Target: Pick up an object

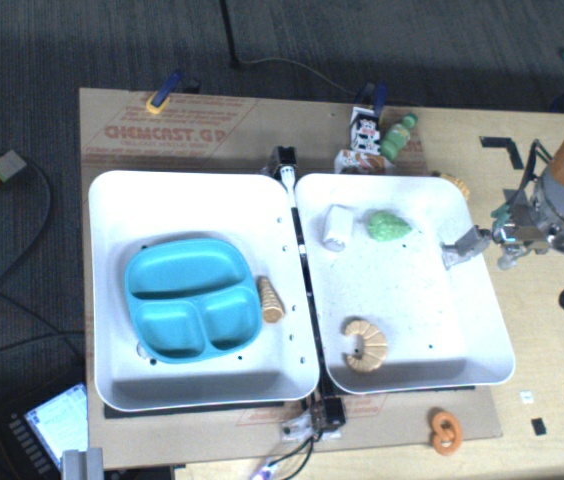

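Objects are lying in the right bin (482, 298): a white cup (337, 226) at 11 o'clock, a green lump (389, 226) at 12 o'clock, a tan pastry (366, 343) at 6 o'clock. The claw (482, 248) is hanging at the bin's 3 o'clock rim, fingers spread wide, gripping nothing. A blue tray (192, 298) is sitting in the left bin (112, 268) on the surface (122, 128).

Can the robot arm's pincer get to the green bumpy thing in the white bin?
Probably yes: the pincer sits at the right bin's rim, and nothing lies between it and the green bumpy lump.
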Action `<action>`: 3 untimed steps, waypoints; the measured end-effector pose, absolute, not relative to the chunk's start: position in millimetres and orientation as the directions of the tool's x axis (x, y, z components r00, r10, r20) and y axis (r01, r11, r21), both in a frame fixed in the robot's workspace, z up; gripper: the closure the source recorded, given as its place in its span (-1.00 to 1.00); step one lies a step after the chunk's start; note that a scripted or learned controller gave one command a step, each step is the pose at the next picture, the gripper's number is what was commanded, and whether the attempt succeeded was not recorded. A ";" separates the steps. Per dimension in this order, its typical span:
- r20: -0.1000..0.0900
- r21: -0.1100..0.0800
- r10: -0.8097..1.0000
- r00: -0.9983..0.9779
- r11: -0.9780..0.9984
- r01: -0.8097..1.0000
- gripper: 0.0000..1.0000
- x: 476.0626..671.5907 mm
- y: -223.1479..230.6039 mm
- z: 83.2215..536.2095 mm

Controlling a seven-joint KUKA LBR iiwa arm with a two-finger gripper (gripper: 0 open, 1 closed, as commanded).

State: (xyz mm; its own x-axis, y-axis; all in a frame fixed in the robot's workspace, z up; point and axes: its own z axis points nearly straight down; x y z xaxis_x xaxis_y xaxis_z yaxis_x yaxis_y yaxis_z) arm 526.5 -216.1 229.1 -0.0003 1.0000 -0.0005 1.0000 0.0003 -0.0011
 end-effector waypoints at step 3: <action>-0.001 0.002 1.000 -0.002 0.002 1.000 1.00 668.9 -124.2 136.6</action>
State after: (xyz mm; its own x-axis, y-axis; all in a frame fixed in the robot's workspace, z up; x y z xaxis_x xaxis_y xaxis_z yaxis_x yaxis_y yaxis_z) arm 668.9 -124.2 136.6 -0.0021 1.0000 -0.0007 1.0000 0.0021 0.0015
